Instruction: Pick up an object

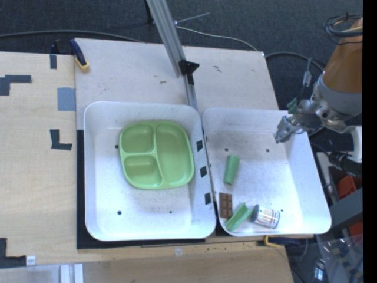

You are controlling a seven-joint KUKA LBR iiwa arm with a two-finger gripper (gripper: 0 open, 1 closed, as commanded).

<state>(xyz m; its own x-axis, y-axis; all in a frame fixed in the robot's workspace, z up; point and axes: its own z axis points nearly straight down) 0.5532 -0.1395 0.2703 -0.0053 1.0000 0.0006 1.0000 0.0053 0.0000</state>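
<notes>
The fingers (pixel 281 133), spread I cannot tell, hover at the right shallow white bin's (pixel 306 175) two o'clock edge, well apart from the green plastic cylinder (pixel 231 169).

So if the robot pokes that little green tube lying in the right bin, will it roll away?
Probably. The green tube looks round and lies on its side, so a sideways push may roll it. It looks small, likely light. The gripper hangs near the bin's far edge.

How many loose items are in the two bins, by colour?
Green: 3 (divided plate in the left bin; cylinder and wedge-like block in the right bin)
Brown: 1 (chocolate-bar-like piece)
White/silver with a label: 1 (small jar on its side)
Total: 5
</notes>
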